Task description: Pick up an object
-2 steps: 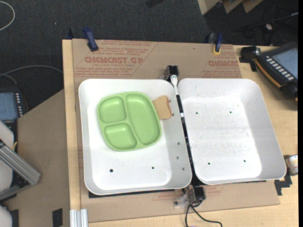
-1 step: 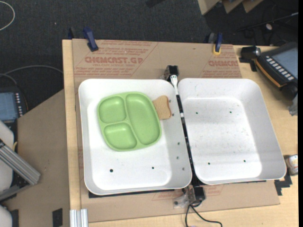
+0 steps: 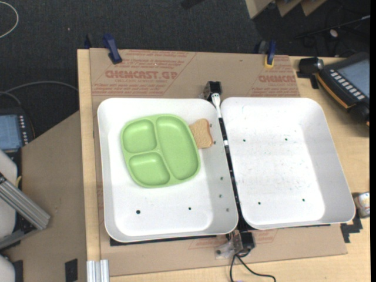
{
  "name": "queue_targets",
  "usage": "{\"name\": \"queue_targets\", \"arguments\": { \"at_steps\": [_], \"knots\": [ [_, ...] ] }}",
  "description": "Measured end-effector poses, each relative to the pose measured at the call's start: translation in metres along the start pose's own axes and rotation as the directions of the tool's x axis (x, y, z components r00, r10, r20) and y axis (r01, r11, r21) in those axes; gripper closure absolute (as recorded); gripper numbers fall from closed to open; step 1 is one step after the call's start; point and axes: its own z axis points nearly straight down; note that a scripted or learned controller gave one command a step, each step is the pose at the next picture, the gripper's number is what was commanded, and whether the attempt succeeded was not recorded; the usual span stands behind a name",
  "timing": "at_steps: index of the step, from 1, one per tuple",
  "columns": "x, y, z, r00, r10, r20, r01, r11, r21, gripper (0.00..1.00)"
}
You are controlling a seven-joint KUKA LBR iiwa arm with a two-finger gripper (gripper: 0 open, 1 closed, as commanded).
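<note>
Green tray (image 3: pixel 160 150) in L bin (image 3: pixel 117 216), tan piece (image 3: pixel 202 133) touching tray rim

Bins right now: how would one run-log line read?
left bin: green tray, tan slice touching tray's right rim | right bin: white | pick: not yet done

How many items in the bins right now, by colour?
Green: 1, the divided plate in the left bin
Tan: 1, the toast-like slice beside the plate's right edge, same bin
Total: 2
</note>
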Motion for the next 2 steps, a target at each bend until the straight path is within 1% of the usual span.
{"name": "queue_targets", "arguments": {
  "at_steps": [1, 2],
  "knots": [
    [0.023, -0.043, 0.11, 1.0, 0.004, -0.014, -0.003, 1.0, 0.03, 1.0],
    [-0.009, -0.042, 0.134, 1.0, 0.006, -0.009, -0.006, 1.0, 0.023, 1.0]
  ]
}}
